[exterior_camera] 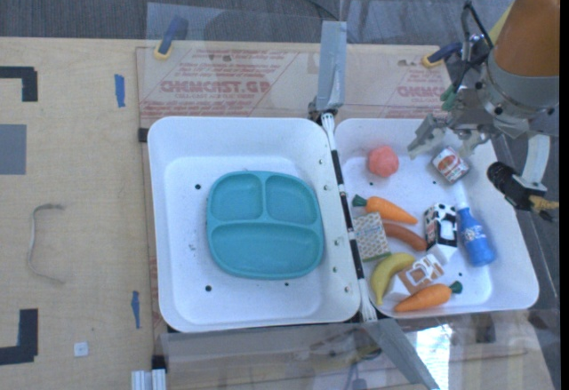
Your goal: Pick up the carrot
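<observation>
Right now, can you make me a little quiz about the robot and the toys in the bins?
1. True or false: the teal plate lies in the left bin.
2. How many carrots are in the right bin?
3. Which toy is nearest the hand: A) banana, B) small can, C) blue bottle?

Key:
1. True.
2. Two: an upper carrot and a lower carrot.
3. B.
</observation>
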`<state>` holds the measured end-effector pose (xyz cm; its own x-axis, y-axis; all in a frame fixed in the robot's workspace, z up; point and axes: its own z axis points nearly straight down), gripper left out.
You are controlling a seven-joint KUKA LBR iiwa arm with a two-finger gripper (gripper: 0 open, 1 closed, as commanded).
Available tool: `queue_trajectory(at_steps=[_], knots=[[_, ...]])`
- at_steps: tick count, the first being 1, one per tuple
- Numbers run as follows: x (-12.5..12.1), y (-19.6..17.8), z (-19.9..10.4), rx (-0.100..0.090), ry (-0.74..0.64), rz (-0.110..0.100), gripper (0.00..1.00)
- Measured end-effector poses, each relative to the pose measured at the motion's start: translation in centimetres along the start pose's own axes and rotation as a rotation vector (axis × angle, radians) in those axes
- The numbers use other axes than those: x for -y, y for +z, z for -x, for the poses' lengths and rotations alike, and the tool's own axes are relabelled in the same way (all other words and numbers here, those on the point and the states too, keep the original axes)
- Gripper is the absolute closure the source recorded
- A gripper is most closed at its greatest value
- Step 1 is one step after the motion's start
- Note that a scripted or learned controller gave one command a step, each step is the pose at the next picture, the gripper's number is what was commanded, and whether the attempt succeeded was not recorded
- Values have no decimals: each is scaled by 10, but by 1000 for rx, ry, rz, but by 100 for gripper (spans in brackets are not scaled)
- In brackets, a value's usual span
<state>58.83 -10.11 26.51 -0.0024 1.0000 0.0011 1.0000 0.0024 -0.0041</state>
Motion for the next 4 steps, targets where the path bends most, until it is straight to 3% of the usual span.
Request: queue_trajectory(at_steps=[1,2,3,4], knots=[[32,83,-44,1,46,0,0],[34,156,7,0,-178,0,0],[7,176,8,9,-215,16,0],[6,167,9,8,-211,20,100]])
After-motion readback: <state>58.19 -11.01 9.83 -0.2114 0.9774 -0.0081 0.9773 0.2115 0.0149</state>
